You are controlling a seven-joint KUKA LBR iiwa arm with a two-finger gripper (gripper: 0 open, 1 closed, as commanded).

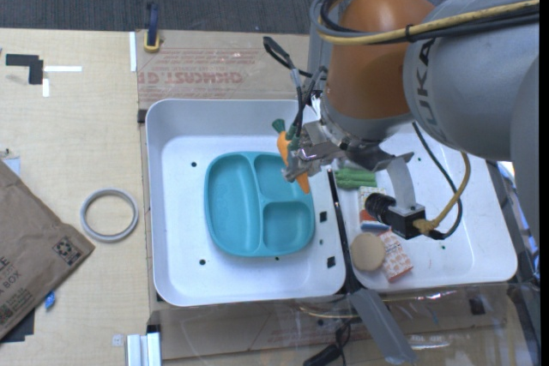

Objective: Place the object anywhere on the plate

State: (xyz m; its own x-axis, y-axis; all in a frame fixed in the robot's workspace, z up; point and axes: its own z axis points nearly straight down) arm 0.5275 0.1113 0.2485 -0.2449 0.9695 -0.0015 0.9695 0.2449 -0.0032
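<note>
- The gripper [299, 157] is seen over the right edge of the teal plate [257, 206], and the orange carrot-like object [284, 143] appears to be clamped between its fingers, green tip up.
- The plate lies just below and to the left of the gripper, in the left white bin [171, 210].
- The object is judged to hang close to the plate's right rim, so if released here it could strike the rim and roll off into the bin.
- The grip seems to be taken near one end, so a tilt or slip on opening is possible.
- To the right of the gripper, in the right bin [480, 253], a green item [353, 178], a round beige item [369, 252] and a small box [395, 259] are seen, well clear of the plate.
</note>
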